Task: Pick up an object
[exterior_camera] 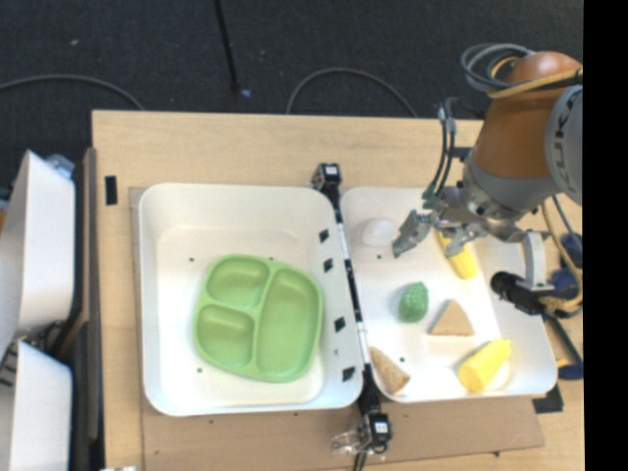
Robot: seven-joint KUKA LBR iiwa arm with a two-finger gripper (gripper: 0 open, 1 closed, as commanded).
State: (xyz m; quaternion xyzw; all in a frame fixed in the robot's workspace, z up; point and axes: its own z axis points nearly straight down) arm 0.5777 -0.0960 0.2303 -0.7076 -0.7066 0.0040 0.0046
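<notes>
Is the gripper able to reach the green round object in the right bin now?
Probably yes. The green object lies alone on the bin floor, apart from the tan wedge, and the gripper hangs just above and behind it.

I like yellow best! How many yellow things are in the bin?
2. One yellow piece sits just under the gripper; a yellow block lies at the right bin's near corner. The arm may hide more.

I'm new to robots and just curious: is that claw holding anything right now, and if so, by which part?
Nothing is held. The gripper hangs open above the right bin, with no object between its fingers. The green lump lies below it, apart.
</notes>
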